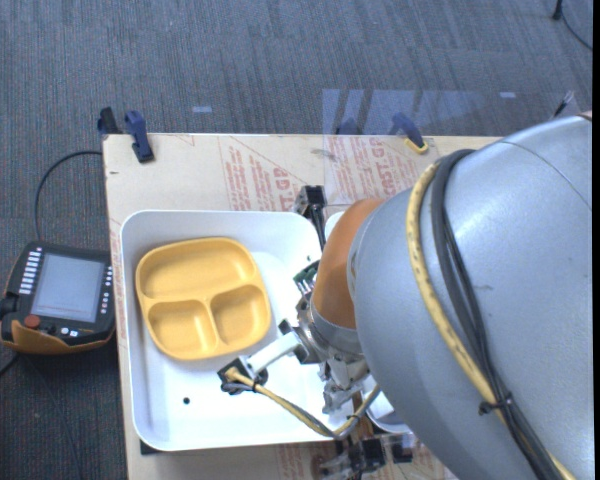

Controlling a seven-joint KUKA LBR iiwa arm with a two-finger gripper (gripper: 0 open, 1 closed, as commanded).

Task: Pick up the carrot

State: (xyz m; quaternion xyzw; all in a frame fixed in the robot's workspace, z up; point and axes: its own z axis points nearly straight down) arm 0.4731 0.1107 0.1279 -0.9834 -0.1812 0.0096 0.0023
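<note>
My grey arm comes in from the right and covers nearly all of the right bin. Its orange band sits just past the left bin's right wall. Below the band, the wrist and gripper point down near the front of the bench, about where the two bins meet. The arm hides whatever lies under it in the right bin.
The left white bin holds a yellow three-compartment plate in its back half and a tiny dark speck near the front. A teach pendant lies on the floor to the left. Blue clamps grip the bench's back edge.
</note>
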